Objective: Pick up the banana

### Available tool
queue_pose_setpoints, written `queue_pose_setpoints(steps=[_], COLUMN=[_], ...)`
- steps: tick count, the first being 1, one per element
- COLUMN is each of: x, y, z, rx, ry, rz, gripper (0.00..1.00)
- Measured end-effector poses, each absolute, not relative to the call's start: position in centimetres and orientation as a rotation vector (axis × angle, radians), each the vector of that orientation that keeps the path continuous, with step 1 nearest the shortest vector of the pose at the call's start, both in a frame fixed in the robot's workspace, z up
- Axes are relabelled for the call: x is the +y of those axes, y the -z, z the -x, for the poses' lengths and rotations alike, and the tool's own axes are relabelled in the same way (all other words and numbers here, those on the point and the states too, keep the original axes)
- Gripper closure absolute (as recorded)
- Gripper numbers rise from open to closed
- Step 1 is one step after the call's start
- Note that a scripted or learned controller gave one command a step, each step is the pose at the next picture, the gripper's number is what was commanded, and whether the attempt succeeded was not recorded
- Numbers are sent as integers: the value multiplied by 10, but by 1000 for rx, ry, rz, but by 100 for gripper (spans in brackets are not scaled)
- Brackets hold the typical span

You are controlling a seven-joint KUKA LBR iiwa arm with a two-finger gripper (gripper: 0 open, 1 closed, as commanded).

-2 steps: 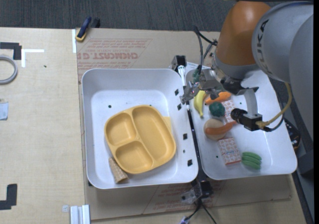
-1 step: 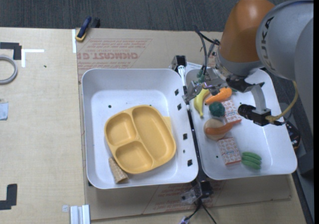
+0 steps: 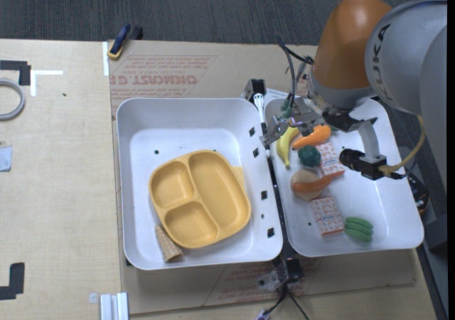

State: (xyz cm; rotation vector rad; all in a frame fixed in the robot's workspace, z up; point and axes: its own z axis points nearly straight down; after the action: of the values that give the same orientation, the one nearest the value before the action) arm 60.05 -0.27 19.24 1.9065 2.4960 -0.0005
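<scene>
The banana point(image 3: 286, 148) is small and yellow. It lies along the left wall of the right bin point(image 3: 398, 222), near that bin's far corner. My gripper point(image 3: 278, 129) is down at the banana's upper end, under the grey arm and its orange band. The wrist and cables hide the top of the banana.
Beside the banana lie an orange carrot point(image 3: 313, 137), a dark green round item point(image 3: 310, 156), a peach-coloured piece point(image 3: 313, 182), two snack packets point(image 3: 327, 215) and a green vegetable point(image 3: 359, 228). The left bin point(image 3: 142, 134) holds a yellow divided plate point(image 3: 200, 198) and a brown cone point(image 3: 168, 244).
</scene>
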Motion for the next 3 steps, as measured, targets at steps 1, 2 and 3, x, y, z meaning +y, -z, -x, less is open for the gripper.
queue_pose_setpoints(steps=[1, 2, 3], x=[-3, -3, -3], y=[-192, -192, -192], z=[-601, -601, -601], rx=[2496, 2496, 2496], ry=[1, 1, 1], rz=[-1906, -1906, -1906], gripper=[0, 0, 0])
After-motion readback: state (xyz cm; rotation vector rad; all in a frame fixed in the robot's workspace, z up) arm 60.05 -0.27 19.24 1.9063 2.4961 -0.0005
